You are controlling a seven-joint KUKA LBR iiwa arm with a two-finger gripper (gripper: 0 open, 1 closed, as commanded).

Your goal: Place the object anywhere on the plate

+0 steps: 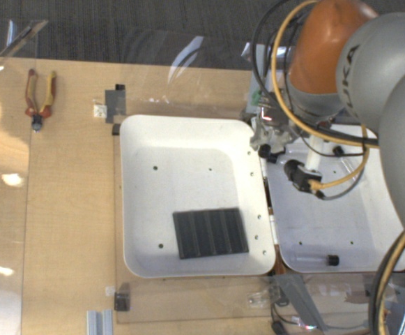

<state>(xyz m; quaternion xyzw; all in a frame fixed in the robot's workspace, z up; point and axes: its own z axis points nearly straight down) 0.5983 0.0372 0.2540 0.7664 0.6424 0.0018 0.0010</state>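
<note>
over the right white bin (341,246) the grey arm's gripper (275,142) hangs, grip state untellable, while the dark ribbed rectangular plate (210,232) in the left white bin (139,194) bears nothing yet.

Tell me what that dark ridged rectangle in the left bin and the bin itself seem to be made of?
The dark grey ribbed rectangular plate looks like matte rubber or moulded plastic: parallel grooves, no shine. The shallow white left bin looks like smooth, slightly glossy plastic, judging by its rounded corners and soft highlights. Neither is certain from this view.
</note>
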